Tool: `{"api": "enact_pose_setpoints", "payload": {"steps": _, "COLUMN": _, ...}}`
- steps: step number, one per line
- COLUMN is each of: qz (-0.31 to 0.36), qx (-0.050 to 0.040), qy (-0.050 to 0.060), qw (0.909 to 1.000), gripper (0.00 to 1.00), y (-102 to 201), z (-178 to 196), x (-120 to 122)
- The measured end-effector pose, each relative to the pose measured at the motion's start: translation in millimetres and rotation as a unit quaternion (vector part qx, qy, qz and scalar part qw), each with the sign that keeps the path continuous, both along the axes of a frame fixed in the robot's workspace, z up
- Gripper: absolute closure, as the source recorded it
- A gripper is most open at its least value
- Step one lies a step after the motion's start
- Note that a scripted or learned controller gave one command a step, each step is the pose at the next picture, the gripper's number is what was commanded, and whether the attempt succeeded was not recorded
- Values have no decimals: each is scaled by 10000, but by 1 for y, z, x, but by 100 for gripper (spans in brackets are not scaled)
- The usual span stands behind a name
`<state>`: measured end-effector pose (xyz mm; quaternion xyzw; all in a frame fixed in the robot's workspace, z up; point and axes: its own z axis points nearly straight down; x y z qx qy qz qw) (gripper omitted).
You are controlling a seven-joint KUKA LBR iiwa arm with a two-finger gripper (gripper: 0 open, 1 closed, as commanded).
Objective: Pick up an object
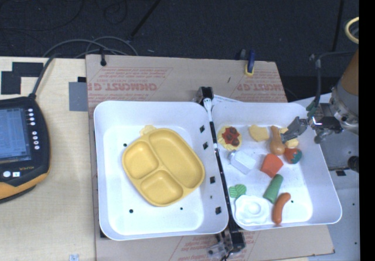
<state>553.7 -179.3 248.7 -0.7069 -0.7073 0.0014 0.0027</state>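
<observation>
Where the arm (pixel 351 87) enters from the right, the gripper (pixel 295 128) is seen low over the right bin (pixel 328 195), at its upper right part. Whether the gripper is released or clenched cannot be told. Toy food is spread in the right bin: a tart (pixel 229 136) at its upper left, a yellow piece (pixel 258 132) beside the tart, a red block (pixel 271 165) near the centre, a cucumber (pixel 273 187) and a sausage (pixel 279 207) below it, and a fried egg (pixel 253 209) at the bottom. A yellow tray (pixel 163 166) is laid in the left bin (pixel 111 207), left of the right bin
</observation>
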Motion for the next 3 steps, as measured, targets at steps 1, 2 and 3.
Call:
{"api": "enact_pose_setpoints", "payload": {"steps": 1, "qz": 1, "qx": 8, "qy": 21, "qw": 10000, "gripper": 100, "y": -1, "z": 8, "x": 0}}
{"api": "enact_pose_setpoints", "payload": {"steps": 2, "qz": 7, "qx": -17, "qy": -80, "qw": 10000, "gripper": 100, "y": 43, "z": 171, "x": -78}}
{"api": "enact_pose_setpoints", "payload": {"steps": 3, "qz": 39, "qx": -18, "qy": -77, "qw": 10000, "gripper": 100, "y": 101, "z": 280, "x": 16}}
